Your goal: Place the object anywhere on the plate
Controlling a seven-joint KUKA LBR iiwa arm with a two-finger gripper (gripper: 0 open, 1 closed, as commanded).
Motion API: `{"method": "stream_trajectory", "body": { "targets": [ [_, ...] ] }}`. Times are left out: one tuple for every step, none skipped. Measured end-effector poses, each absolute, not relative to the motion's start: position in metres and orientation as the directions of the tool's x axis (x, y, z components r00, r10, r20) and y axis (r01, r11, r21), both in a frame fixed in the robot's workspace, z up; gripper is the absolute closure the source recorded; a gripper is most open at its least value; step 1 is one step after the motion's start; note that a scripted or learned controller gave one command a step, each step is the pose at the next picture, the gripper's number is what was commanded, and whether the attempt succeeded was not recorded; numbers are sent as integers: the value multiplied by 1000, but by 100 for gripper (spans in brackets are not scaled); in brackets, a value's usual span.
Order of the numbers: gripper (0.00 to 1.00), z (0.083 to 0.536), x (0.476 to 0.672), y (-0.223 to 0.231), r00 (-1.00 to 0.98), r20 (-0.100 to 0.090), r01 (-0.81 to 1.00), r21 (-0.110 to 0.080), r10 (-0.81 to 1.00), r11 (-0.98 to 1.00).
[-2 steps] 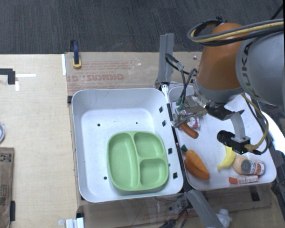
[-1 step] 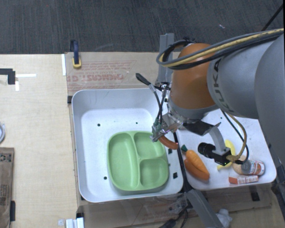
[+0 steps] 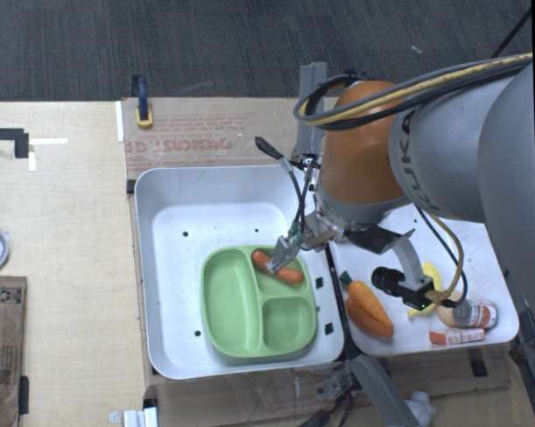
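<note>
A green divided plate [image 3: 245, 314] lies in the left white bin [image 3: 164, 256]. A small orange-red, sausage-shaped object [image 3: 281, 270] rests at a slant in the plate's upper right compartment, against the rim. My gripper [image 3: 282, 251] reaches in from the right and sits directly on this object. Its fingers are closed around the object's upper side. The arm's orange band and grey body cover the divider between the bins.
The right bin [image 3: 493, 262] holds an orange toy carrot [image 3: 369, 310], a yellow piece [image 3: 433, 275], a small bottle [image 3: 471, 315] and a red-and-white tube [image 3: 456, 336]. A blue-and-yellow clamp [image 3: 141, 103] stands on the cardboard behind the left bin.
</note>
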State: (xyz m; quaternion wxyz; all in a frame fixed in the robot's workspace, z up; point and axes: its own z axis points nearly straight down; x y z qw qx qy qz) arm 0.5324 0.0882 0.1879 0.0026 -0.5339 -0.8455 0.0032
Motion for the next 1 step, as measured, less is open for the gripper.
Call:
{"method": "stream_trajectory", "body": {
  "targets": [
    [0, 90, 541, 124, -720, 5, 694, -4, 694, 720]
  ]
}}
